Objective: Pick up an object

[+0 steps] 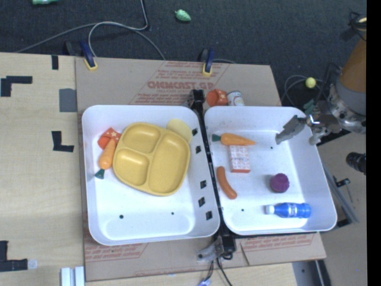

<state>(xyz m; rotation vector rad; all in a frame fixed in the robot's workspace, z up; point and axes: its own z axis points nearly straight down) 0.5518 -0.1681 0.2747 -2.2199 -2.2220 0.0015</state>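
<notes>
My gripper [296, 138] hangs over the upper right part of the right bin [262, 115], its two grey fingers spread apart with nothing between them. Below it in that bin lie a purple ball [279, 183] and a blue bottle [290, 210] on its side. To the gripper's left are a carrot [237, 140], a pink-and-white packet [240, 159] and a small orange sausage [225, 182]. The gripper touches none of them.
The left bin [95, 177] holds a yellow divided plate [150, 158], a pale yellow item [179, 128] at the plate's far edge, a second carrot [107, 155] and a red piece [108, 137]. Small objects [223, 97] sit behind the bins. Clamps [207, 61] hold the cardboard.
</notes>
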